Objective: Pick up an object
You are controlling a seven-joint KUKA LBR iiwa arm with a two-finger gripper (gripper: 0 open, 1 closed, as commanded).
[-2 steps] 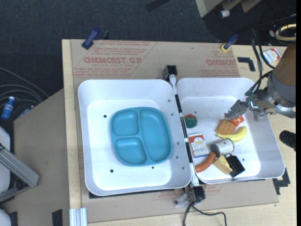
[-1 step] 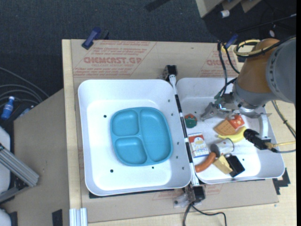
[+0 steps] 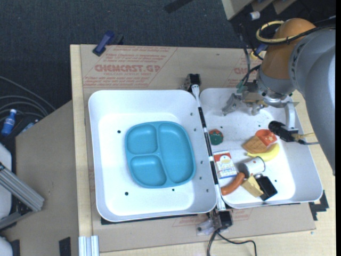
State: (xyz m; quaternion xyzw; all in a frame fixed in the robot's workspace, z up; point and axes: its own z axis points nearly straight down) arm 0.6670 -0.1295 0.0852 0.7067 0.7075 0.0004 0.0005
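My gripper (image 3: pixel 241 106) hangs over the far end of the right bin (image 3: pixel 305 170), its fingers spread open with nothing between them. Nearer the front of that bin lie the objects: a small green and red ball (image 3: pixel 215 137), an orange-red piece (image 3: pixel 265 138) on a yellow banana (image 3: pixel 269 152), a small red and white box (image 3: pixel 225 165), a white cylinder (image 3: pixel 255 166), an orange sausage (image 3: pixel 232 184), and a yellow block (image 3: pixel 253 185) beside a black piece (image 3: pixel 267 187). The gripper is apart from all of them, roughly above and behind the ball.
The left bin (image 3: pixel 101 159) holds a blue divided plate (image 3: pixel 159 153). A black-clipped divider (image 3: pixel 205 137) separates the bins. The grey arm with its orange band (image 3: pixel 287 41) comes in from the upper right. A blue item (image 3: pixel 103 43) lies at the bench's far left corner.
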